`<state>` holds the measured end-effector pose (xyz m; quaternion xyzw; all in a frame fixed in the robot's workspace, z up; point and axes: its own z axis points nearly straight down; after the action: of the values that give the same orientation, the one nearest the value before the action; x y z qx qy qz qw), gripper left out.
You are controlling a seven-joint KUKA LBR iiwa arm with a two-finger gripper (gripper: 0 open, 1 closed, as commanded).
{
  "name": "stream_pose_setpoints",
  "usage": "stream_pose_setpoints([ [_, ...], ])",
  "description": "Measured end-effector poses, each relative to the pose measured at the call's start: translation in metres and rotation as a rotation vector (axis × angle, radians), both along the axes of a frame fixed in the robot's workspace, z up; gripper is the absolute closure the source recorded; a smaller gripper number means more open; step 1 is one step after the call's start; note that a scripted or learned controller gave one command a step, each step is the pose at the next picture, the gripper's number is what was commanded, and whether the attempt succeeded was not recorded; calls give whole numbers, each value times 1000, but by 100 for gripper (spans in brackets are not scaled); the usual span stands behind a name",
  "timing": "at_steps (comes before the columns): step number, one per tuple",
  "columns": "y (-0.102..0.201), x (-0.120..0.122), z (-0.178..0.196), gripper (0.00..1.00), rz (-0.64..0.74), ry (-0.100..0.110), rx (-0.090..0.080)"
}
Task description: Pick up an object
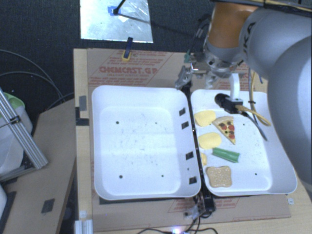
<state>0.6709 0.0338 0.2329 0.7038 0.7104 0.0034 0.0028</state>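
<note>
From my remote seat, the grey arm (278,67) with its orange band fills the upper right of the view and reaches down to the far end of the bins. The left bin (136,145) and right bin (261,167) sit side by side on a sheet of printed cardboard (146,65), with a shiny foil sheet (117,13) lying beyond it. The gripper (197,78) hangs over the far rim where the two bins meet; its jaws look spread apart with nothing between them. Everything I could pick lies in the right bin, near the divider and well short of the gripper: a toast slice (219,176) nearest the front, a pizza slice (226,129), two yellow pieces (205,117) (209,140), a green piece (225,154), and a small yellow bit (204,158).
</note>
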Motion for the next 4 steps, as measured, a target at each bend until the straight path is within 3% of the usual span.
stream_pose_setpoints([
  [1, 56, -26, 109, 0, 2, -5, 4],
  [2, 155, -2, 116, 0, 3, 3, 4],
  [3, 138, -5, -64, 0, -10, 21, -4],
  [4, 204, -5, -155, 0, -1, 15, 0],
])
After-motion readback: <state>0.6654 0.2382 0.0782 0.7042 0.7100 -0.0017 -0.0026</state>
